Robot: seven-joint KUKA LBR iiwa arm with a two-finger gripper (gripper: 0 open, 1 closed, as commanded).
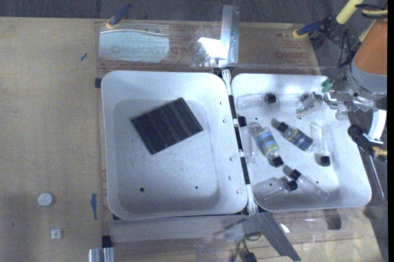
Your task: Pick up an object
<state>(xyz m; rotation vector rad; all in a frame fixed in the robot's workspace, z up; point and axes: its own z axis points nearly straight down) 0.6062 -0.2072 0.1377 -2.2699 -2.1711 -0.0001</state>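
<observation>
End effector (337, 97) hangs at the right bin's (356, 193) edge beside small bottles (268, 142).

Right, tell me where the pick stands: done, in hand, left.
Done: nothing yet. The small bottles lie in the right bin, and the dark ribbed pad lies flat in the left bin.
In hand: the gripper sits at the right bin's right edge, near its top corner, with no object visibly held.
Left: descend on one object, grasp it and lift.
</observation>
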